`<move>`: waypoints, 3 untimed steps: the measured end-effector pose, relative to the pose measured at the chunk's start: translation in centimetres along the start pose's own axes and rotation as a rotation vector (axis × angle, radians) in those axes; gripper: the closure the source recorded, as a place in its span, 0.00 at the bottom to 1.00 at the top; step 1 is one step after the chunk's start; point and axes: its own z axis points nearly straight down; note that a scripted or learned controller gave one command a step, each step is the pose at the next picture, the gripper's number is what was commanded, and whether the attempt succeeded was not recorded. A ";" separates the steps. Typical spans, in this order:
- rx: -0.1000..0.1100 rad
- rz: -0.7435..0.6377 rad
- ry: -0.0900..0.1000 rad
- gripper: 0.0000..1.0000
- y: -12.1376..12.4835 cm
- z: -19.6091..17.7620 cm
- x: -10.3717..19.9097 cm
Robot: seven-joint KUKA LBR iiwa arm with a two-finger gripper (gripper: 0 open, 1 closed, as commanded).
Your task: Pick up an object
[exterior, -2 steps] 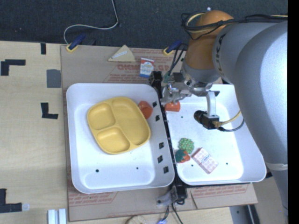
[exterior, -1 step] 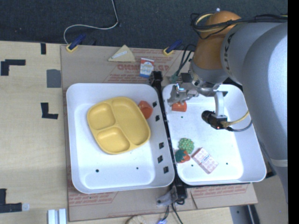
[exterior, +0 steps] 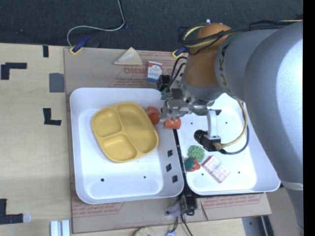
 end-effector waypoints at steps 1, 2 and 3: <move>-0.001 0.002 -0.002 1.00 1.9 0.0 -4.3; -0.001 0.001 -0.001 1.00 3.6 0.0 -4.8; -0.001 0.001 -0.001 1.00 3.7 0.0 -3.5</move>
